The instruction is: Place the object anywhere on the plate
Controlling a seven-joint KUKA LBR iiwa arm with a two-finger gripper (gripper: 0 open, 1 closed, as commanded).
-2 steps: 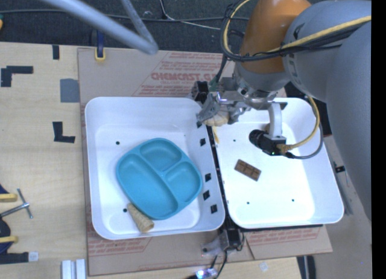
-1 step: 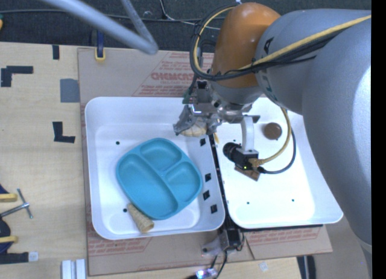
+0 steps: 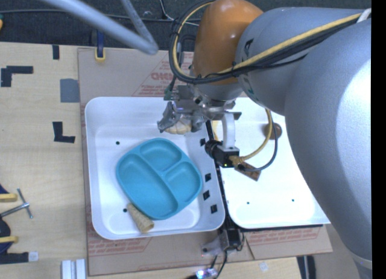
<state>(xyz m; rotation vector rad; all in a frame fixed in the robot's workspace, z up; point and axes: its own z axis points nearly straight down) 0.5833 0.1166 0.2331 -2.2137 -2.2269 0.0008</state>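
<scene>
So, the gripper (image 3: 175, 118) is seen low over the upper part of the left bin (image 3: 99, 151), just above centre of the frame, with a pale tan object (image 3: 178, 128) right at its tip; it looks pressed against or tucked under the claw, but whether it's actually pinched can't be told, since the wrist hides that part. The blue plate (image 3: 158, 177) lies just below and slightly left of that spot in the frame, three compartments, long axis running from upper left to lower right, its upper rim close to the tan object. That's the relation that matters: only a short shift toward the lower left would be needed, judging by the layout. A second piece, a cork-coloured stub (image 3: 139, 217), is resting on the bin floor at the plate's lower left edge, touching or nearly touching the rim. The plate is smooth and shallow, so plenty of landing room is offered; the bin wall on the right is close to the wrist.
</scene>
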